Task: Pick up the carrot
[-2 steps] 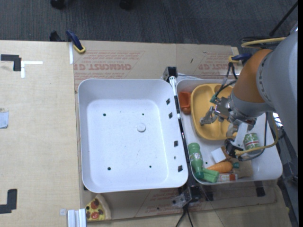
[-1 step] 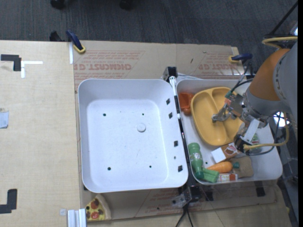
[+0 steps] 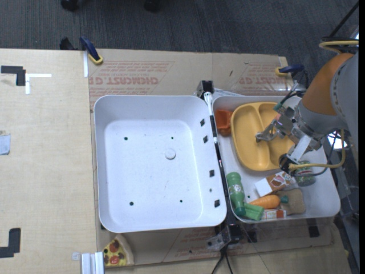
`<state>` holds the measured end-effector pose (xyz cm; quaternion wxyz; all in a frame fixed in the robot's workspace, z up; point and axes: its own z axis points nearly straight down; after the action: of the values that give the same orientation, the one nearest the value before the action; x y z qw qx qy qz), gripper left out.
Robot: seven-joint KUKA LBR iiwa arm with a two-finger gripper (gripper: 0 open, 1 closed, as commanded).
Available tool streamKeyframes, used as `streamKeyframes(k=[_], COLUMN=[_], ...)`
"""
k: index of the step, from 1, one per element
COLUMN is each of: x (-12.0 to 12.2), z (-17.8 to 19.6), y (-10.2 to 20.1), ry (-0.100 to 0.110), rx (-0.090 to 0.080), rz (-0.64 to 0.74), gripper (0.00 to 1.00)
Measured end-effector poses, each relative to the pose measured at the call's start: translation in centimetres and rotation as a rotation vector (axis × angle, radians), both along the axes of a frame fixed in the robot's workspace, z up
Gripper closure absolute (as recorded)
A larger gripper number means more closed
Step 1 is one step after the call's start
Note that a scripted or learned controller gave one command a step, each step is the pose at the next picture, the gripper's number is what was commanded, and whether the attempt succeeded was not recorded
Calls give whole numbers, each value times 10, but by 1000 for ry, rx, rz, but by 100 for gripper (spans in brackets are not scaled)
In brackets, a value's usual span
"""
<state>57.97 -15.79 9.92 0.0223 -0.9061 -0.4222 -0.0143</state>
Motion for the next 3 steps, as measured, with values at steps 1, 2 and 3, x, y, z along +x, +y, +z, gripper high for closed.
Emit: streamKeyframes(k=[1, 2, 3], x=[-23, -21, -22], z=[-4, 5, 5], y=[62, 63, 62], ry=[5, 5, 6], rx=[-49, -48, -50], rz=[-187, -180, -182], gripper=[0, 100, 0])
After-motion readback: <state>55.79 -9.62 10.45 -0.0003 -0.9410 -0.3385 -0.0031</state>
